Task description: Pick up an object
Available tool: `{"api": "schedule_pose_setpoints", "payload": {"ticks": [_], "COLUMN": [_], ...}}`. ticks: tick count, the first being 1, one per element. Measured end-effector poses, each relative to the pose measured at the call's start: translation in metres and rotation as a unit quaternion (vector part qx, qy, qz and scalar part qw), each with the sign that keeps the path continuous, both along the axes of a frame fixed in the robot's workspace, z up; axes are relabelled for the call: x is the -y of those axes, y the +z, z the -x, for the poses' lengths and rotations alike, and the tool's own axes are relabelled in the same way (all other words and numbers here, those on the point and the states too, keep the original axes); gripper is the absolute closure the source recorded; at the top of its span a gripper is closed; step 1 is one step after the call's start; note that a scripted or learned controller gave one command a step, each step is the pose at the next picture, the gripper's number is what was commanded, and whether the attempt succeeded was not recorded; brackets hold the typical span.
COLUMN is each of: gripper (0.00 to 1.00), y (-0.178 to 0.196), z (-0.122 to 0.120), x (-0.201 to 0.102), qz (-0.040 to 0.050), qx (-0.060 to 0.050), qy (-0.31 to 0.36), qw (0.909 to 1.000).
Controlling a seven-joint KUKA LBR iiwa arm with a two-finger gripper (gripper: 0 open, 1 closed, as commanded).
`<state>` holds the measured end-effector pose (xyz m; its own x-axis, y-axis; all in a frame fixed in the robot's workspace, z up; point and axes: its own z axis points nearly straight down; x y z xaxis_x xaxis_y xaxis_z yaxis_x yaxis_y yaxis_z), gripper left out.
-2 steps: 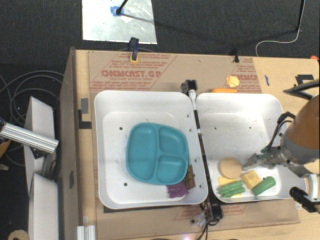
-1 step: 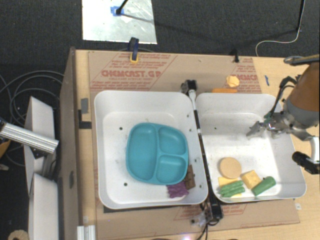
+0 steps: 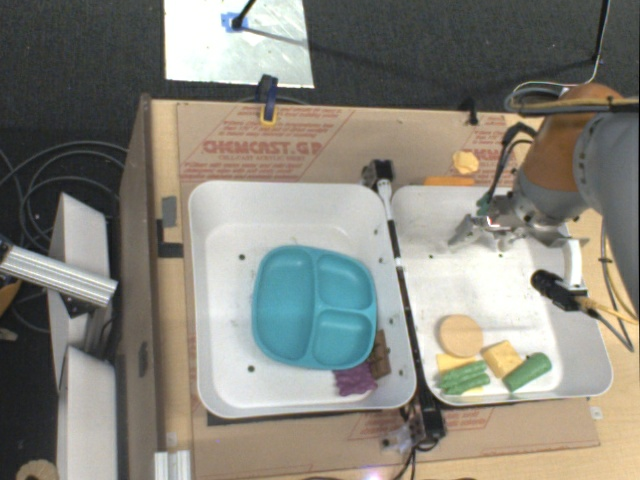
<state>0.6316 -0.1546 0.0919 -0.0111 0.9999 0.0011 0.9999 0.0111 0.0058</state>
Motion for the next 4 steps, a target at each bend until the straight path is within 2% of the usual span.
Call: {"api": "schedule_pose_setpoints", "payload": {"ticks": [1, 2, 3, 4], "gripper": [0.00, 1.00, 1.00, 1.00], "y": [0.007, 0.018, 0.094, 0.093], "z": [0.083, 0.078, 0.037, 0.022], "x": [0.004, 0.004, -0.073, -0.124], "qz": [-0.0003, 0.0008, -0.0003, -0.0002], "qx": [-0.005, -0.001, 0.003, -0.001], "qy": [-0.006, -0.004, 0.001, -0.001], "qw": [1.0000, 1.0000, 1.0000, 1.0000]}}
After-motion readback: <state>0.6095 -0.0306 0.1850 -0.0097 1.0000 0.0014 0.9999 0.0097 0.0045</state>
